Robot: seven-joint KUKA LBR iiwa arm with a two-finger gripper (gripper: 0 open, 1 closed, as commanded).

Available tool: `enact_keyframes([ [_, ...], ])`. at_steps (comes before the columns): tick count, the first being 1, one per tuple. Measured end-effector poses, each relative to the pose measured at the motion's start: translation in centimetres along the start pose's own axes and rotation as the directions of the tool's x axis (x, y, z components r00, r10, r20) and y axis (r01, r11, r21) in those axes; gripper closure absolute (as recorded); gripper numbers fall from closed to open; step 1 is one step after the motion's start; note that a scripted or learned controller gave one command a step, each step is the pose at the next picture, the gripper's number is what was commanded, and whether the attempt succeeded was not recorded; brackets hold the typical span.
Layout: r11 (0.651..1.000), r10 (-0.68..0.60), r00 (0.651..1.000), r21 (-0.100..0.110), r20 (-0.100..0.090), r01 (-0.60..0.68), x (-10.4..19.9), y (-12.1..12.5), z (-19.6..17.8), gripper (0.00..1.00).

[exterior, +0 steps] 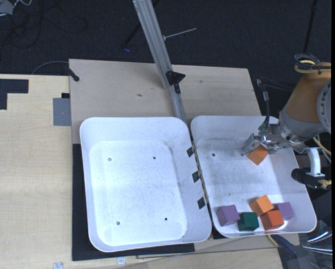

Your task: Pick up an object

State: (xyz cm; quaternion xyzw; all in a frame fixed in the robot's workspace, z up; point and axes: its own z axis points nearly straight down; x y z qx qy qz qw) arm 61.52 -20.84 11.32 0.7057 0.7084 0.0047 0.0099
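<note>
My gripper (257, 148) hangs over the right bin (229, 172), near its far right side. An orange block (258, 156) sits between its fingers and looks lifted off the bin floor. Along the bin's front edge lies a cluster of blocks: a purple one (228, 214), a dark green one (248, 222), an orange one (262, 204), a red-orange one (272, 219) and a small purple one (285, 209).
The left bin (136, 181) lies beside the right one, with black clips along the shared rim (194, 175). A slanted metal rail (159, 52) rises behind the bins. The arm's orange band (308, 97) stands at the right.
</note>
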Motion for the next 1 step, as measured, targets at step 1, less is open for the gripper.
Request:
enact_keyframes([
  [1,1.000,0.000,1.000,-0.001,0.000,0.000,-0.01,0.01,-0.07,0.00],
])
